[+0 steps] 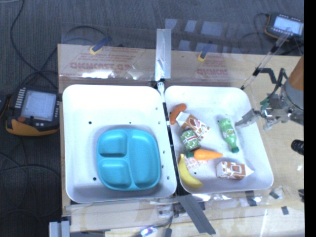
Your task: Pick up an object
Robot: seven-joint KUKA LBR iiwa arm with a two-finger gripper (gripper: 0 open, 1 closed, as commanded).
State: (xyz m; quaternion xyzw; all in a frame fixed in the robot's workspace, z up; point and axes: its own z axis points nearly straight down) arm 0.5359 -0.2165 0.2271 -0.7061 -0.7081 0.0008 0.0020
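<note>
The right bin (247, 100) holds several toy foods. A green bottle (228, 134) lies toward its right side, with an orange carrot (208, 154) and a small printed carton (231, 169) below it. A yellow banana (188, 172) curves along the near left corner. A green can (190, 139), a second carton (196, 126) and an orange sausage (177, 111) lie by the divider. My gripper (265, 114) hangs over the bin's right rim, right of the bottle and apart from every object, with nothing seen in it.
The left bin (79, 107) bears a blue divided plate (129, 158). Cables and a bracket (269, 75) stand behind the gripper on the bench. A handheld pendant (32, 110) lies on the floor at far left, another (285, 26) at top right.
</note>
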